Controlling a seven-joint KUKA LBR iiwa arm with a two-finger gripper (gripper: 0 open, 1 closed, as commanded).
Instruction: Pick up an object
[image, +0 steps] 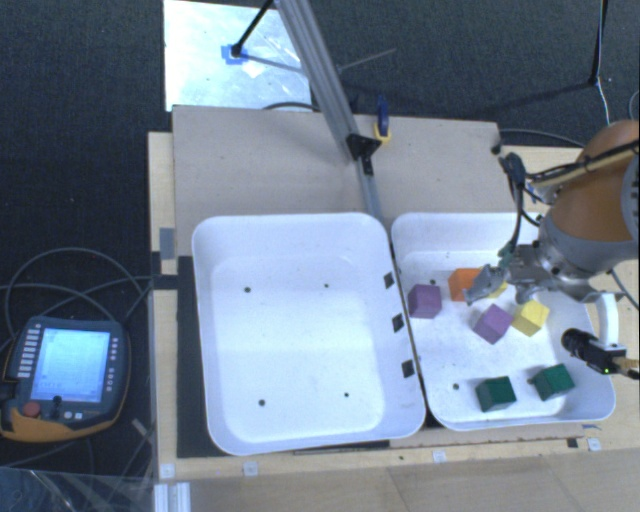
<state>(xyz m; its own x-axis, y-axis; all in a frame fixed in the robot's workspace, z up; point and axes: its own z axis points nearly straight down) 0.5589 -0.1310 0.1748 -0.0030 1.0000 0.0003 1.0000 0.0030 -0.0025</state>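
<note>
The right bin (440, 235) holds several small blocks. An orange block (462, 283) lies near the middle. One purple cube (424, 300) sits by the bin's left wall and another purple cube (492, 323) sits nearer the centre. A yellow cube (531, 317) lies to the right of it. Two green blocks (495, 392) (552, 381) rest near the front wall. My gripper (505, 288) hangs over the bin just right of the orange block and above the second purple cube and the yellow cube. Its fingers are spread, with no block between them.
The left bin (290, 235) stands beside the right one, with a shared divider wall. A slanted metal pole (335, 90) rises from the back of the bench. A teach pendant (62, 375) lies on the floor at left. Cables hang beside the arm's wrist.
</note>
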